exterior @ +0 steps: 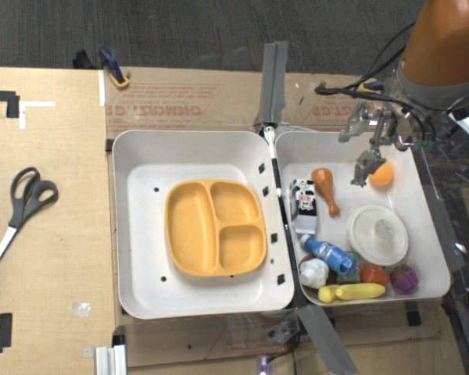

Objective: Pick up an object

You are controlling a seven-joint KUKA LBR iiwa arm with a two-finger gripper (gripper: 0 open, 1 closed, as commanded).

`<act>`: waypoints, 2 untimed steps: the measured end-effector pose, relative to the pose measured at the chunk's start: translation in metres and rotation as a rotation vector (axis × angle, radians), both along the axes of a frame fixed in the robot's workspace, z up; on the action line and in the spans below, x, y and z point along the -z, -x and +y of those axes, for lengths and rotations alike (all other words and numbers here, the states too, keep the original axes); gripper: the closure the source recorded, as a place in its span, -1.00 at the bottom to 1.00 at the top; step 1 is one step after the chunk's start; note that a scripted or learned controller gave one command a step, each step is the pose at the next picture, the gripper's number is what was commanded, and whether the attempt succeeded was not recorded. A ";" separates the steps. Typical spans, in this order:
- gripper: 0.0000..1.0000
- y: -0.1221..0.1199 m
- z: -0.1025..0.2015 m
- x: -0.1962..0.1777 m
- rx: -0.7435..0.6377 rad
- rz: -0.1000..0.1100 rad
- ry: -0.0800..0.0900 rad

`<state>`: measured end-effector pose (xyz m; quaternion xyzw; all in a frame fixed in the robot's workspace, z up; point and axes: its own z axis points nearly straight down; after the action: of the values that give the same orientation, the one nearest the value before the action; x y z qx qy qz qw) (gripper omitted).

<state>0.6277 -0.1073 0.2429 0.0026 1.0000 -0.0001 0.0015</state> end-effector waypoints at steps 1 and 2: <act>-1.00 -0.006 0.001 0.149 0.061 -0.003 0.000; -1.00 -0.006 0.006 0.149 0.195 -0.002 -0.001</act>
<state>0.6338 -0.1011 0.0935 0.0999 0.9950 0.0000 0.0026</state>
